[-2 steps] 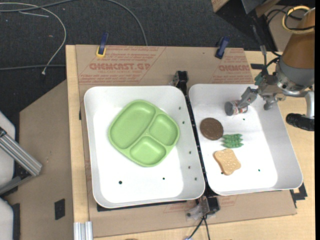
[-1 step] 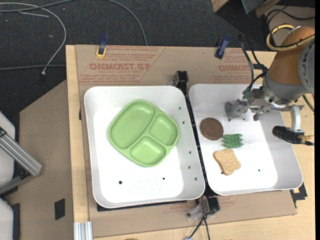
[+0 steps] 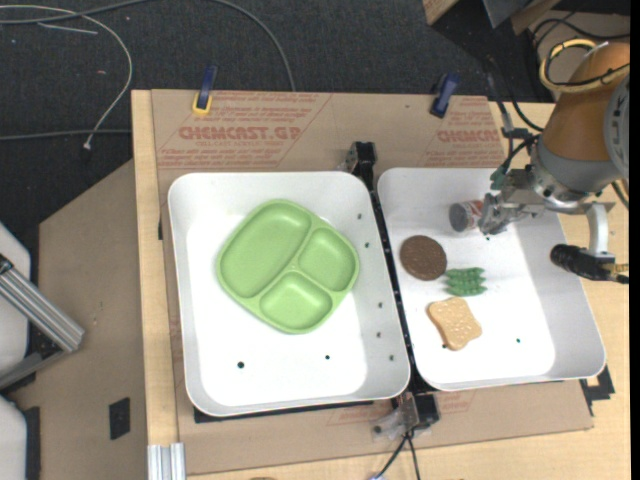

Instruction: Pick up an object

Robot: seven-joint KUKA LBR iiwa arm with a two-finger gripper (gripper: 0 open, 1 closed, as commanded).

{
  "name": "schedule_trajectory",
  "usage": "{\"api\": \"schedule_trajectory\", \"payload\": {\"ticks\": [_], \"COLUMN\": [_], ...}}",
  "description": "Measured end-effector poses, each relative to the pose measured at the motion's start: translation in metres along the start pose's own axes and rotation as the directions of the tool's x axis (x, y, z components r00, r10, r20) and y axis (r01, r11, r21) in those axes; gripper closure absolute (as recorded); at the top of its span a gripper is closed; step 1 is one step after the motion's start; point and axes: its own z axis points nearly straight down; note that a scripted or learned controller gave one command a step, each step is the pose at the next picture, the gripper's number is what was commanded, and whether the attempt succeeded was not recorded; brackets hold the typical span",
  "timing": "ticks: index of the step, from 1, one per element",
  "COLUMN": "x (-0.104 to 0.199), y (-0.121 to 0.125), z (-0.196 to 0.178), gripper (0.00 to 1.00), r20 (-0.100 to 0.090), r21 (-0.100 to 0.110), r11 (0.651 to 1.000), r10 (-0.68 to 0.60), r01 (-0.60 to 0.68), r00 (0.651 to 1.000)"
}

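Hovering low over the right bin (image 3: 560, 363), the pincer (image 3: 480, 218) has a finger state that cannot be determined. Just below-left of the pincer lies the brown disc (image 3: 423, 256); below it the green item (image 3: 465, 281), then the toast piece (image 3: 454, 323).

Robotics lab: clamped bench (image 3: 300, 118), bins (image 3: 200, 368).

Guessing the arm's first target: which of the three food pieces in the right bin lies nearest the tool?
The round brown cookie, just lower-left of the tool; the green piece and toast lie farther down.
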Motion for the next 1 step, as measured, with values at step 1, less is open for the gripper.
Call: {"api": "schedule_trajectory", "payload": {"ticks": [1], "x": [-0.0012], "y": [-0.0003], "z": [-0.0433], "gripper": [1.0], "r20": [0.001], "r21": [-0.002], "r11": [1.0], "r10": [0.001], "r01": [-0.001], "r00": [1.0]}}
